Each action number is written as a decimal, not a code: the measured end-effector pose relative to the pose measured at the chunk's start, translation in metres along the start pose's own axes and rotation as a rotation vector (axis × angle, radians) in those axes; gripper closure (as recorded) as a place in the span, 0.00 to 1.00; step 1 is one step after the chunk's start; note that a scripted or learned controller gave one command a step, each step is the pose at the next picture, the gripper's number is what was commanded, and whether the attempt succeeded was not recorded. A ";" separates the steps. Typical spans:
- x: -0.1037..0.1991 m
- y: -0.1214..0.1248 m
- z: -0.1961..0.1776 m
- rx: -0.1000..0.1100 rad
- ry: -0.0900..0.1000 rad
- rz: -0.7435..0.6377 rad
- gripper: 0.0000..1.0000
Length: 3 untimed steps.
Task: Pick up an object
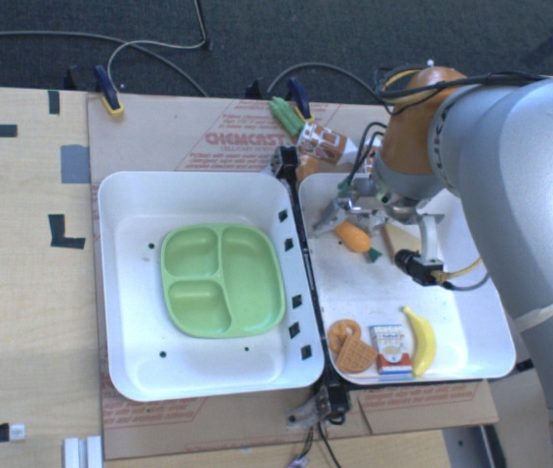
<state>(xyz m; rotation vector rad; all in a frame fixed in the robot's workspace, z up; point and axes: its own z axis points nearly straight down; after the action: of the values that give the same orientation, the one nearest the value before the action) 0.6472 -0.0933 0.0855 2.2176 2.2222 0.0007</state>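
The gripper [352,220] is down in the right bin [471,331], at its far left part, its fingers spread around a small orange object [354,237] — touching it or just above, but whether they have closed on it cannot be told. This looks like the grasp step, not yet the lift. Next it calls for a firm close and a straight rise clear of the bin wall. Nearer, along the near edge, lie a waffle [350,346], a small carton [390,348] and a banana [420,340]. The left bin [125,291] holds a green tray [222,280].
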 end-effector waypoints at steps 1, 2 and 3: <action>-0.002 0.009 0.000 0.001 0.002 0.000 0.00; -0.003 0.004 0.000 0.000 0.000 0.000 0.00; -0.007 -0.006 0.000 -0.001 -0.001 0.000 0.00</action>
<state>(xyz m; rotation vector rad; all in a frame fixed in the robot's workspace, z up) 0.6408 -0.1006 0.0858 2.2167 2.2218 0.0005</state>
